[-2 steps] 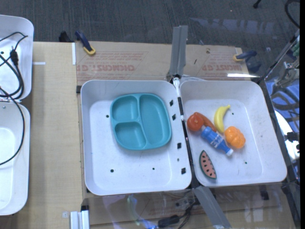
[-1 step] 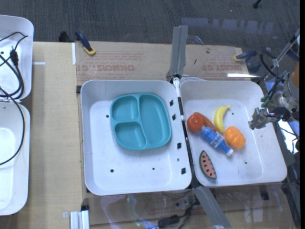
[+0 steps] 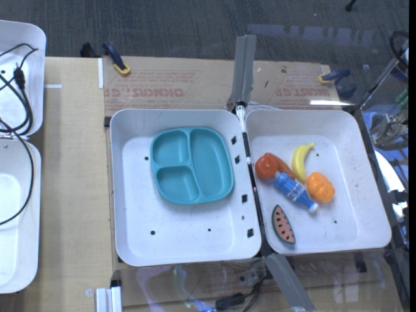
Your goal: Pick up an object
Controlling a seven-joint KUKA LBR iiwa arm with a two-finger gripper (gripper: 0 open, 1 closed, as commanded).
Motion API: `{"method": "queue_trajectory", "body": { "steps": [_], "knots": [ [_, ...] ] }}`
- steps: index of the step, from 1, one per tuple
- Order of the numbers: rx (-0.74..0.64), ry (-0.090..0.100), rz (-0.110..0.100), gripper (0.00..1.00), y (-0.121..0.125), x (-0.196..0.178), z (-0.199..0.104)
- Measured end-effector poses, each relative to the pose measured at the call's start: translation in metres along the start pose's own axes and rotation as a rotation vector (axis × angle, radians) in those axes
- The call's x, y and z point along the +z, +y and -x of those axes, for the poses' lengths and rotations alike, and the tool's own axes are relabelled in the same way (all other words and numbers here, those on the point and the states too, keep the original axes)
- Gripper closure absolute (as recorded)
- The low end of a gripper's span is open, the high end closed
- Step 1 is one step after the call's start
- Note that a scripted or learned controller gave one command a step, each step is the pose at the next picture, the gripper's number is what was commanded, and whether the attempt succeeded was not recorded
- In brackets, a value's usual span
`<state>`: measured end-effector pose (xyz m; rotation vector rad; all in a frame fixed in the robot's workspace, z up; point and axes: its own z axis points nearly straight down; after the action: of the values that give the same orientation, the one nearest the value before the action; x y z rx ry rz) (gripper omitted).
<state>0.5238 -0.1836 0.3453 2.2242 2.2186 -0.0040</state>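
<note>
The right bin (image 3: 351, 229) holds several small toys. A yellow banana (image 3: 301, 160) lies toward the back, with an orange fruit (image 3: 320, 187) just right of it. A red-orange carrot-like piece (image 3: 268, 166) sits at the left, touching a blue bottle (image 3: 294, 191) that lies slanted between it and the orange fruit. A watermelon slice (image 3: 283, 224) rests nearer the front. In the left bin (image 3: 130, 233) sits a teal divided plate (image 3: 192, 165) with three compartments.
A grey upright post (image 3: 244, 70) stands behind the seam between the bins. Blue and yellow clamps (image 3: 116, 60) hold the brown board at the back. White trays with black cables (image 3: 16, 103) lie at the far left.
</note>
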Motion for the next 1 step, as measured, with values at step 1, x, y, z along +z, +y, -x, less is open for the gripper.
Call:
{"method": "queue_trajectory", "body": {
  "steps": [1],
  "knots": [
    [0.000, 0.002, -0.002, 1.00, -0.0388, 0.1086, -0.0500]
  ]
}}
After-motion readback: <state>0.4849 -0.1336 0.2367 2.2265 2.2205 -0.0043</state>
